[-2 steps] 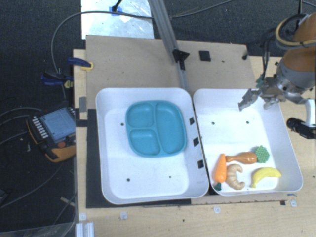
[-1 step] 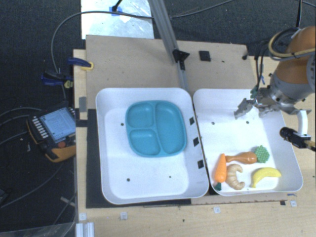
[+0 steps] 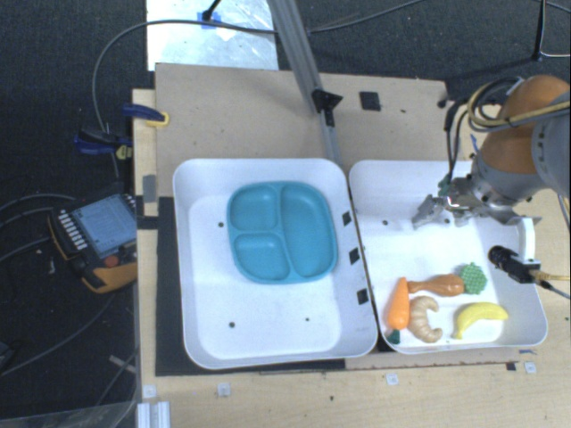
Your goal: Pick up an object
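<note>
— Gripper (image 3: 434, 209) hangs over the right bin (image 3: 384, 194), fingers spread and holding nothing. Where are the objects?

— Near that bin's front edge, well apart from it: carrot (image 3: 398, 304), croissant (image 3: 426, 319), banana (image 3: 479, 316), drumstick (image 3: 437, 284), broccoli (image 3: 474, 278). A blue plate (image 3: 282, 232) sits in the left bin (image 3: 201, 266).

— Progress? Any writing?

— Nothing looks picked yet. No readable labels.

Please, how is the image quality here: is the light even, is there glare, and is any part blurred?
In the camera view, the light is soft and even, with faint shadows under the toy foods; the two white bins are bright, yet their rims stay readable; a glary pale sheet lies at the top; the blue plate and banana look fairly sharp, while the gripper is slightly soft.
</note>
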Robot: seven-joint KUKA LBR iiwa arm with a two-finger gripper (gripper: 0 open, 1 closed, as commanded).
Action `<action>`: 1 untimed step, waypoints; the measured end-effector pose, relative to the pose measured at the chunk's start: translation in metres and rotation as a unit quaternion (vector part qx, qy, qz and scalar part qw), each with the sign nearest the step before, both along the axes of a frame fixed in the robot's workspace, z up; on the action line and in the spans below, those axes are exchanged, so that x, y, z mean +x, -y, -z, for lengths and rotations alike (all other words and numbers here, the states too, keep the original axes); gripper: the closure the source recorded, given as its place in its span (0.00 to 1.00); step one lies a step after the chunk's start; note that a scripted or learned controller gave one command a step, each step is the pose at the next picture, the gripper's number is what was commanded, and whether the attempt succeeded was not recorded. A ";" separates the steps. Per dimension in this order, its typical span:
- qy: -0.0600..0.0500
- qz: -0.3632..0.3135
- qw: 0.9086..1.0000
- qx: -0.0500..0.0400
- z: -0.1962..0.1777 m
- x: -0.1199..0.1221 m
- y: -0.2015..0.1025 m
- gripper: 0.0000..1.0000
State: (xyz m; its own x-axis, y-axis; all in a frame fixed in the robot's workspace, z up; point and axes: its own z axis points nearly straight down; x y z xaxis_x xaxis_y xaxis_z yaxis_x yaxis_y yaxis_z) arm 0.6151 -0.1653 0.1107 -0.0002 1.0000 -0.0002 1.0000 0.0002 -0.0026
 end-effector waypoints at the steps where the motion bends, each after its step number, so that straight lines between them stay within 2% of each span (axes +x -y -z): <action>1: 0.004 0.000 1.000 -0.001 -0.015 0.002 0.000 1.00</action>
State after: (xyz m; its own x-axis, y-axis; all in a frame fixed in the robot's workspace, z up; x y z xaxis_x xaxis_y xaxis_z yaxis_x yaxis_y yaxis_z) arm 0.6174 -0.1652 0.1257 -0.0009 1.0000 -0.0016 1.0000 0.0009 0.0052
